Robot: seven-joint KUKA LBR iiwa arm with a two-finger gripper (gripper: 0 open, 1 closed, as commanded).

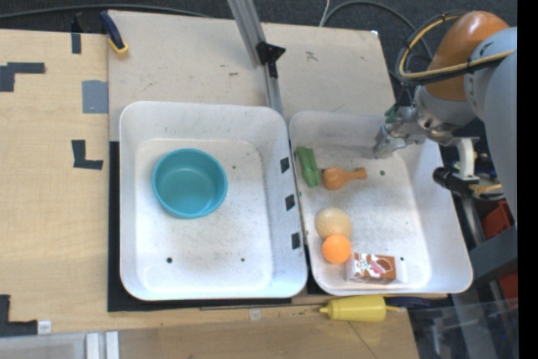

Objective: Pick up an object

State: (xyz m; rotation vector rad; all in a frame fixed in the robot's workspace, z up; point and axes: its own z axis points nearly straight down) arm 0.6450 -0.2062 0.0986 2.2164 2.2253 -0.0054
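Gripper (388,140) sits at upper right of right bin (445,265), near the rim; finger state: cannot tell, too small and blurred. Nothing visible in its grasp.

Candidate objs, all in right bin:
- Pear-shaped brown item (343,176), just below-left of gripper, nearest target.
- Green item (308,166) at left wall.
- Pale egg (333,221), touching orange ball (336,249).
- Snack packet (372,266), lower centre.

Left bin (134,265) holds teal bowl (190,182).

Risks (est.): round objs roll on contact; descent near the wall may clip the rim; flat packet gives poor purchase.
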